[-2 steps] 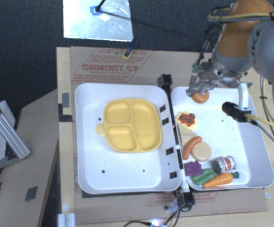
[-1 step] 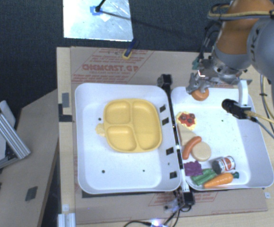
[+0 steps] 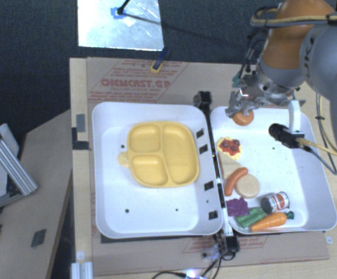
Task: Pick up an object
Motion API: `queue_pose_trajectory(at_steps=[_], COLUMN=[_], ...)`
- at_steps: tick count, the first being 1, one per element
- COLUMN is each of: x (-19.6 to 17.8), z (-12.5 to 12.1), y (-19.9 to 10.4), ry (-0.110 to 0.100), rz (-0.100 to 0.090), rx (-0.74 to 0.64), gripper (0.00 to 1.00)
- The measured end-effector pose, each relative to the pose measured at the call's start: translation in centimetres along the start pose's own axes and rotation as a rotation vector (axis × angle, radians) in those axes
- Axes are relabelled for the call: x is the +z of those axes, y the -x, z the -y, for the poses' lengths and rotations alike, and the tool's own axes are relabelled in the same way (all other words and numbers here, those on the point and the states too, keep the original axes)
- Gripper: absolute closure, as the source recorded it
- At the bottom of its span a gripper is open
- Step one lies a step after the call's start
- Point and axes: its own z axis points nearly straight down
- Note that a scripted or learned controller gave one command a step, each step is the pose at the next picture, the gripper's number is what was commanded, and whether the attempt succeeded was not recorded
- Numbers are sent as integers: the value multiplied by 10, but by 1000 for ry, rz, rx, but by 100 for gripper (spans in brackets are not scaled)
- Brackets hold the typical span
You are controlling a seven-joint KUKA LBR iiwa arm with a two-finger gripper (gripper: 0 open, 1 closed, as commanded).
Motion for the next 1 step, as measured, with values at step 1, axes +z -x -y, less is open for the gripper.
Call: queue_pose_trajectory(at_steps=[1], x=[-4], z=[6], y=[-1], ry=[-1], rz=[0], rx=[1], gripper=[100])
